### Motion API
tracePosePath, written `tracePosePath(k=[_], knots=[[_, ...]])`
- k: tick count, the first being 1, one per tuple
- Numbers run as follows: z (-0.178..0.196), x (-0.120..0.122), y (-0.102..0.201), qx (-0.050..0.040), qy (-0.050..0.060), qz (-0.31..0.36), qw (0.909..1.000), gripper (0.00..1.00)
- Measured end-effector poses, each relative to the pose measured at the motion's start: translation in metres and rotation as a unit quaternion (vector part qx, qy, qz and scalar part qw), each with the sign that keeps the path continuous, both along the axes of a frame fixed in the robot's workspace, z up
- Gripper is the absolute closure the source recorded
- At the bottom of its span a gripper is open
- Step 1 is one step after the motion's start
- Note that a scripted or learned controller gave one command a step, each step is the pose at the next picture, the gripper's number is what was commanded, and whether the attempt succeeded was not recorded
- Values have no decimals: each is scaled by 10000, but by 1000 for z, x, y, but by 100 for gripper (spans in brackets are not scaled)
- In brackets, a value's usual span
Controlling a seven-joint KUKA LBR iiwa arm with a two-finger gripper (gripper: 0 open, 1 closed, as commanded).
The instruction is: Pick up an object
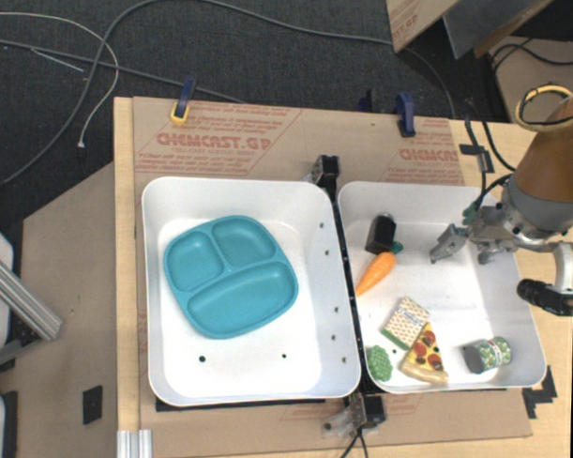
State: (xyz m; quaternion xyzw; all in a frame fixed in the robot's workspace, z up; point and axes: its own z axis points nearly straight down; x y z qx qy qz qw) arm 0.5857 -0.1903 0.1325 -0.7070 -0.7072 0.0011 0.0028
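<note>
My gripper (466,250) hangs over the back of the right bin (456,203), its two fingers spread apart with nothing between them. Left of it lie a small black block (381,233) and an orange toy carrot (376,272). Toward the bin's front sit a yellow-green snack packet (406,321), a toy pizza slice (425,355), a green round piece (379,363) and a small can (487,354) on its side. All of these things are apart from the gripper.
The left bin (165,210) holds a blue divided plate (230,274). A black clamp (326,168) sits where the two bins meet at the back. The arm's grey and orange wrist (549,176) stands over the right bin's far right edge.
</note>
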Motion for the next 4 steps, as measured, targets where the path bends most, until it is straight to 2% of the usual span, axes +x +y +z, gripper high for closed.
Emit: tracePosePath(k=[1,2,4], knots=[[-51,-1,1,2,4,-1,10000,0],[-36,1,0,-7,-34,-2,10000,100],[94,6,-4,-28,-71,4,10000,100]])
